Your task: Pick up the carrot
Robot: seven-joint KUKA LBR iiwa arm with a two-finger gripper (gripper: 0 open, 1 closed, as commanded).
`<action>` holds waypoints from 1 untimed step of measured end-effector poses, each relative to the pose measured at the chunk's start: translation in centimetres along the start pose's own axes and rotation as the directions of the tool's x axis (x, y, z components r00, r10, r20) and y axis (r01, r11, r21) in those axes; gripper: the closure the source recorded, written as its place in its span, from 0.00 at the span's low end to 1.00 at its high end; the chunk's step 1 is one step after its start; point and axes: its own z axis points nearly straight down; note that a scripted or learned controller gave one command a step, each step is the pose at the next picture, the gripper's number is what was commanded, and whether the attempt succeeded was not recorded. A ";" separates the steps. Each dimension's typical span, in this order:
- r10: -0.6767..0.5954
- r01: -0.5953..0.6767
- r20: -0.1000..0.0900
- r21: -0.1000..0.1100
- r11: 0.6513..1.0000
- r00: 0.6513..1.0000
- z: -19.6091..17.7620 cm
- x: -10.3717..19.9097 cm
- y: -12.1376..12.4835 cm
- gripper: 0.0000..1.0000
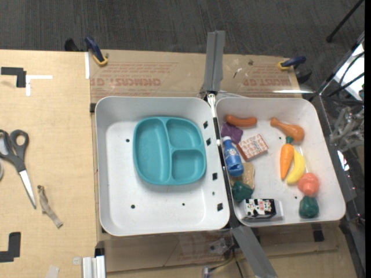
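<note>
The carrot [286, 159], orange with a green top, lies in the right bin [316, 112] toward its right side, pointing toward the front. A yellow banana [297, 167] lies against its right side. A chicken drumstick [288, 130] sits just behind its green top.
The right bin also holds a hot dog [241, 120], a purple piece [232, 132], a blue bottle [232, 157], a snack packet [253, 146], a small carton [260, 208], a peach [309, 184] and a green piece [309, 207]. A teal divided plate [170, 150] lies in the left bin [110, 172]. Scissors [18, 158] rest on the bench at the left.
</note>
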 end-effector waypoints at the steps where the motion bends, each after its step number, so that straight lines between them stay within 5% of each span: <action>1: 0.002 -0.002 0.005 0.001 1.000 1.000 -0.9 -0.2 0.0 1.00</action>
